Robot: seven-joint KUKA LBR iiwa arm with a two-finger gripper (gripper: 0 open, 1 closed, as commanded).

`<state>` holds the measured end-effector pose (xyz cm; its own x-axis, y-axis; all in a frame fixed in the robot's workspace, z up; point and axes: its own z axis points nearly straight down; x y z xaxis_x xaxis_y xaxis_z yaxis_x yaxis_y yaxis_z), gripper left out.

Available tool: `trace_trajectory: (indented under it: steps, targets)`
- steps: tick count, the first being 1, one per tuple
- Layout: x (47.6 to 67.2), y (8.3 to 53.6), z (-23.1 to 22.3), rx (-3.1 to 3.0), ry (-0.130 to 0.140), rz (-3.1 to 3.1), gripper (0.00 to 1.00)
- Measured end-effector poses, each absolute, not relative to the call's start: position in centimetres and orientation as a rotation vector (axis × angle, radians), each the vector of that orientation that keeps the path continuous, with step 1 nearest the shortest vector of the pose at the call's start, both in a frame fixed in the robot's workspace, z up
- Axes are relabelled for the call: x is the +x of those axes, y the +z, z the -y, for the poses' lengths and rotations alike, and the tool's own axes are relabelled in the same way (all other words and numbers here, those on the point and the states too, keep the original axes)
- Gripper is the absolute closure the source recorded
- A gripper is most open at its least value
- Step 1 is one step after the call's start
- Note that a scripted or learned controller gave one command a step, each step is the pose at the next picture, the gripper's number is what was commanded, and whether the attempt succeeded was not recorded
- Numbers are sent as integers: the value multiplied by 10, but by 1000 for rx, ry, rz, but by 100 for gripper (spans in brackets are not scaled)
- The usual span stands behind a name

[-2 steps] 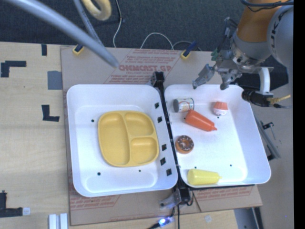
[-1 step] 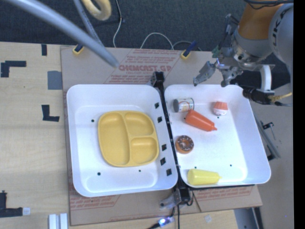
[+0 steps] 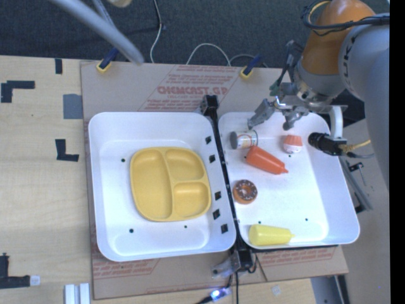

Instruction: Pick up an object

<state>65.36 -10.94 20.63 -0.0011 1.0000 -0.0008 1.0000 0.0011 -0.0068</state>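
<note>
My gripper [image 3: 276, 114] hangs over the back of the right bin [image 3: 329, 189], its two grey fingers spread open with nothing between them. Just below and left of it lies a small grey-and-tan cylinder [image 3: 243, 139]. An orange carrot [image 3: 265, 161] lies beneath the gripper. A small red-and-white piece [image 3: 292, 143] sits to the right of the carrot. Further forward are a brown donut [image 3: 245, 191] and a yellow lemon-like piece [image 3: 270, 235] near the bin's front wall.
The left bin [image 3: 107, 138] holds a yellow divided plate [image 3: 169, 183]. A black divider strip [image 3: 218, 163] runs between the bins. Cables and a grey hose cross the dark floor at the back. The arm's orange wrist [image 3: 332, 27] stands over the right bin's far corner.
</note>
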Motion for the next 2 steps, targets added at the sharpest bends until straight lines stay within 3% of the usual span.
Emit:
trace_trajectory:
  steps: [2]
  targets:
    - [646, 101, 109, -2216, 7, 2221, 0]
